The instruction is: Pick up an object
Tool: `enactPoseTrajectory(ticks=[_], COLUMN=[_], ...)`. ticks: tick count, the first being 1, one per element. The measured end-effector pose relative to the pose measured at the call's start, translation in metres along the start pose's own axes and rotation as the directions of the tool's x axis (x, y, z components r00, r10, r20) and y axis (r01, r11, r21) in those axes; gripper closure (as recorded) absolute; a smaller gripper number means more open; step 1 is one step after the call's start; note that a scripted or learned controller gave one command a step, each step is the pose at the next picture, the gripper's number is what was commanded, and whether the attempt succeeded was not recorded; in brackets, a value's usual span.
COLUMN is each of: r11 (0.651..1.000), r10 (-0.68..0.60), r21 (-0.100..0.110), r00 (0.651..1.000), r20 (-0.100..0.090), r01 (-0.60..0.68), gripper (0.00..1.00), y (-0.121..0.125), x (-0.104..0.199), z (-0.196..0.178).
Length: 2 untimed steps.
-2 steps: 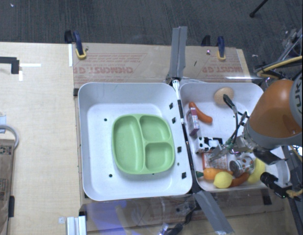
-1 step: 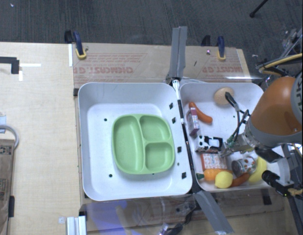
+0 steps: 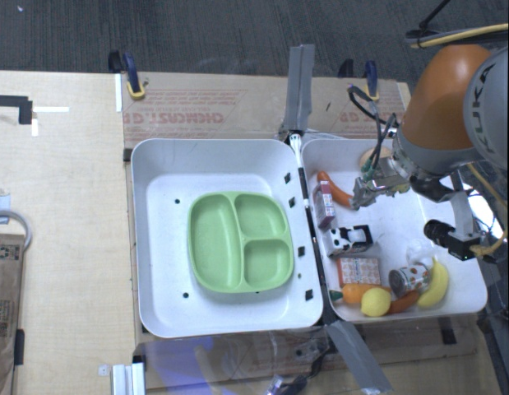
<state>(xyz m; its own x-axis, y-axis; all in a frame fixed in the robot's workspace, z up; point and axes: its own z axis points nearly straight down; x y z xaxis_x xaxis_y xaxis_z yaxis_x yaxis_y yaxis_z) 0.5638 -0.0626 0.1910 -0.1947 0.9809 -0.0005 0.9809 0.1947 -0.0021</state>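
Carrot (image 3: 340,191): nearest item to the gripper (image 3: 363,194), lying slantwise in the right bin (image 3: 472,299) near its upper left, beside a dark red packet (image 3: 324,206). Probably toy plastic: light, stiff, smooth, tapered, likely to slip; best taken across its thicker middle. The gripper hangs just right of it, over bare bin floor; whether it is wide or narrow I cannot tell. Below: a black-and-white cow figure (image 3: 351,239), small and lumpy; a flat printed card box (image 3: 358,270); a round yellow lemon (image 3: 375,302) against an orange piece (image 3: 353,293); a small can (image 3: 409,280), hard, cylindrical; a curved banana (image 3: 436,284). Left bin (image 3: 155,229): one green tray (image 3: 240,241), three compartments, matte plastic, rounded corners.
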Motion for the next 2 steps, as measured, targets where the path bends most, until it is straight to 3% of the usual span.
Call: enactPoseTrajectory(ticks=[1, 2], r11=[1.0, 0.968], r10=[0.0, 0.249], r21=[0.0, -0.016], r00=[1.0, 0.969], r20=[0.0, -0.003], r01=[0.0, -0.249], gripper=[0.0, 0.0], y=[0.0, -0.053], x=[0.0, -0.037], z=[0.0, 0.08])
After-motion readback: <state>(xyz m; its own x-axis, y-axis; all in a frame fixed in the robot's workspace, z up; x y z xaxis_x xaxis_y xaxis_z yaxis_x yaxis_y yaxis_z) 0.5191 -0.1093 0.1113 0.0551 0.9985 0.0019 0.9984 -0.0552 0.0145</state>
